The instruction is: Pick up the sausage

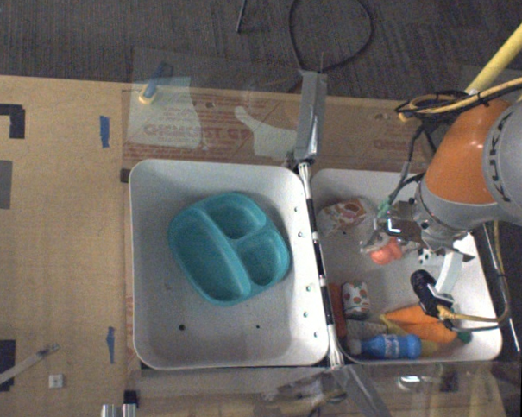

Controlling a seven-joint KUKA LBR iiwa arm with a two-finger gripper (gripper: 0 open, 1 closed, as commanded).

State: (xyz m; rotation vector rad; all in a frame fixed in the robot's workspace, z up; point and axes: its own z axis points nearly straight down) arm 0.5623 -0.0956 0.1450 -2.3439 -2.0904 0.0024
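A short salmon-pink piece, which looks like the sausage, lies in the upper middle of the right bin. My gripper hangs right over it, its tip touching or nearly touching the piece's top. The gripper body hides part of the piece, so I cannot tell whether it is grasped. The grey arm with its orange band reaches in from the upper right.
The right bin also holds a crumpled wrapper, a small can, a thin reddish stick by the left wall, an orange carrot and a blue bottle. A teal divided plate lies in the left bin.
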